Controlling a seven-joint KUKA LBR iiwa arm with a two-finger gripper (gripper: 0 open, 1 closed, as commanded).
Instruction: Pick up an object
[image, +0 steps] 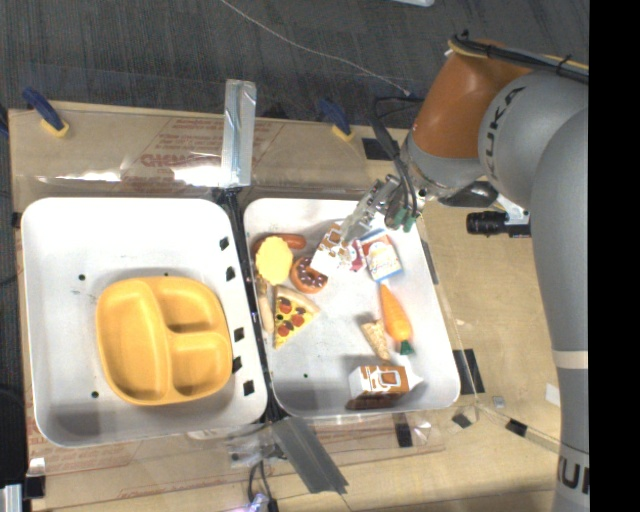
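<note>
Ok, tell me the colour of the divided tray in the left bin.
Yellow: the divided tray, seen best in the camera view.

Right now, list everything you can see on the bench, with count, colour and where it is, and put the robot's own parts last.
Bins: 2, white, side by side on the bench.
Divided plate: 1, yellow, in the left bin.
Pizza slice: 1, yellow with red spots, right bin, near its left wall.
Round yellow piece: 1, yellow, right bin, upper left.
Sausage: 1, red-brown, behind the round yellow piece.
Carrot: 1, orange with green end, right bin, right side.
Small carton: 1, brown and white, right bin, near edge.
Small packet: 1, white, blue and red, right bin, top.
Arm: 1, grey with orange band, from the right.
Gripper: 1, over the right bin's top.
</note>
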